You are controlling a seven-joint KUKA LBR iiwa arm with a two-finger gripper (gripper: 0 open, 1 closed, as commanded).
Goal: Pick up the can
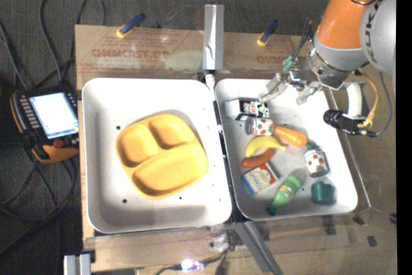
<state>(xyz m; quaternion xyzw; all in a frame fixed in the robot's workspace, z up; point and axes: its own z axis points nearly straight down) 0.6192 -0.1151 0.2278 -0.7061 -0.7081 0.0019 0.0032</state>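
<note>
Two small cans with a red-and-white fruit print are in the right bin. One can lies on its side near the bin's back left. The other can stands toward the right wall. My gripper hangs over the back of this bin, above and to the right of the lying can. Its fingers are spread open with nothing between them.
The right bin also holds a black-and-white pack, a carrot, a banana, a red sausage, a small box, a green bottle and a teal piece. A yellow divided tray lies in the left bin.
</note>
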